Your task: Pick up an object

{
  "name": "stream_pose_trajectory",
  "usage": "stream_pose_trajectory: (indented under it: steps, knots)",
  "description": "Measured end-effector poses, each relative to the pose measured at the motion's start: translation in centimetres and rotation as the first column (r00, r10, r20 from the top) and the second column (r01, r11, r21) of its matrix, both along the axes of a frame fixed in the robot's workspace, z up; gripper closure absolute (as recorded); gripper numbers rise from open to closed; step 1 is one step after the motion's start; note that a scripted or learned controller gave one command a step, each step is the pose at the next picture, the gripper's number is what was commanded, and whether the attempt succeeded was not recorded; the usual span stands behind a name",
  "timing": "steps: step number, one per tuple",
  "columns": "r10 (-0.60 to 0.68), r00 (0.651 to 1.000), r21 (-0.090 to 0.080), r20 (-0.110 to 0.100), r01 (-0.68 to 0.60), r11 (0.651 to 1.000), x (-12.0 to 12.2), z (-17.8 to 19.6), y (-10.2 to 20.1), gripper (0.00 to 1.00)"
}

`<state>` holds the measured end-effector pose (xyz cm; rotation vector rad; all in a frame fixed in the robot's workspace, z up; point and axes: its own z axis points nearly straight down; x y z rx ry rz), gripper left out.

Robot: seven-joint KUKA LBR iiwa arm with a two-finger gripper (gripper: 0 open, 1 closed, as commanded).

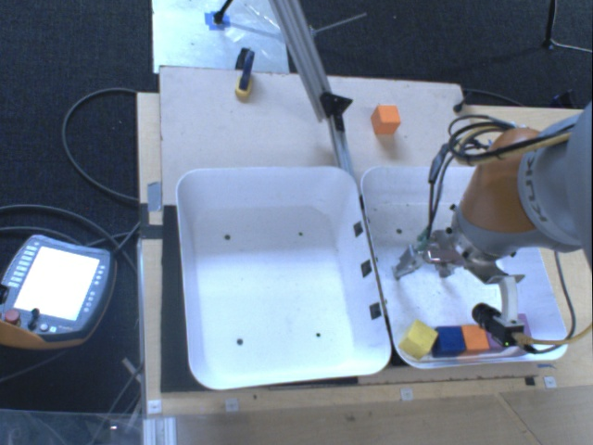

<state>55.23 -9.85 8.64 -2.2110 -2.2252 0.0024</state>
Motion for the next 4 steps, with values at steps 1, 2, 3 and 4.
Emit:
stream_pose_trajectory:
  steps: [1,2,3,4]
  knots:
    - [0.004,1.000,-0.002,0.015,-0.004,1.000,2.0,10.9,3.8,0.00]
    - [-0.013,1.000,-0.007,0.011,0.013,1.000,-0.8,15.1,-4.4,0.00]
    - [-0.006,1.000,-0.002,0.000,0.006,1.000,1.2,5.7,-5.1,0.00]
    - [-0.006,1.000,-0.007,0.015,0.007,1.000,0.9,21.4,-10.1,0.00]
